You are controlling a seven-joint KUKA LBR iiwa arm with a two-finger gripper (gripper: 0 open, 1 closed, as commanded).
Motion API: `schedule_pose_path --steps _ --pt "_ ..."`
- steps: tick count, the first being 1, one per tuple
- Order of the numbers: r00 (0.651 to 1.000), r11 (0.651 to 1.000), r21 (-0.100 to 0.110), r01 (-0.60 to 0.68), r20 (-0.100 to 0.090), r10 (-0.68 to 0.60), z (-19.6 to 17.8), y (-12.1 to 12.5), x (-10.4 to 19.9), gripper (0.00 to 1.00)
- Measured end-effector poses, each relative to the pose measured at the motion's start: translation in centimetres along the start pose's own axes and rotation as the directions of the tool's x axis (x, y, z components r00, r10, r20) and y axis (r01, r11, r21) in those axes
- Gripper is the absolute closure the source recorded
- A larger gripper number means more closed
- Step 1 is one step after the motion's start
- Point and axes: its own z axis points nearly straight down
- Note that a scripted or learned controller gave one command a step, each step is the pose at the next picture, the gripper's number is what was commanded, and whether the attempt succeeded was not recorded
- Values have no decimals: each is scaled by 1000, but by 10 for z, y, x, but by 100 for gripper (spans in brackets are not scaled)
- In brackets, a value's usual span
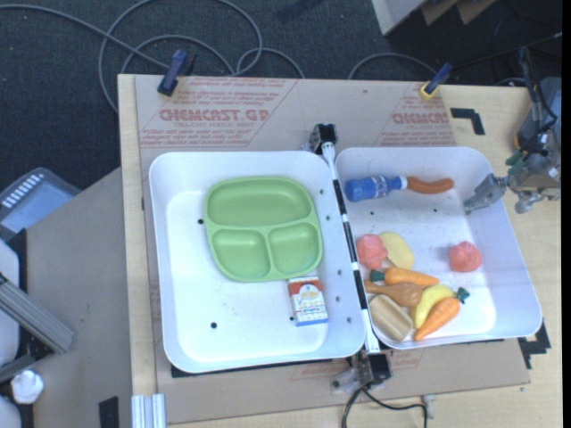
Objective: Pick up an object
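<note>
Objects to pick: toy foods lie in the right bin point(500, 239), all on the side of the claw away from the arm.
Claw: claw point(486, 192) sits at the right bin's far right rim; whether it is spread or pressed together I cannot tell, and nothing shows between its tips.
Nearest to claw: red ball point(464, 256) lies near it, toward the front, alone on bare bin floor.
Far row: orange sausage point(429, 185) lies just beside the claw, at about its level, touching the cap end of a blue bottle point(373, 187) that reaches on toward the bins' shared wall.
Front cluster: pink ball point(371, 250) and pale yellow piece point(397, 251) touch each other; in front of them a carrot point(409, 277), a banana point(434, 302), a second carrot point(439, 317) and a bread roll point(391, 317) crowd together against the bin's front left corner.
Open room: bare floor runs between the far row and the cluster, and around the red ball up to the right rim.
Left bin: left bin point(178, 266), well apart from the claw, holds a green divided plate point(263, 226) and a small carton point(308, 300) just in front of it, near the shared wall.
Counter: counter point(268, 110) lies bare behind both bins, with a blue clamp point(172, 71) at its far left edge.
</note>
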Motion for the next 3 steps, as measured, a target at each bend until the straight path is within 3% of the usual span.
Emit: schedule_pose_path --steps 1,2,3 --pt "1000 1000 2 -1 -1 1 86 -17 -9 0" --pt "1000 1000 2 -1 -2 1 119 -28 6 0" --pt "1000 1000 0 -1 0 1 109 -28 6 100"
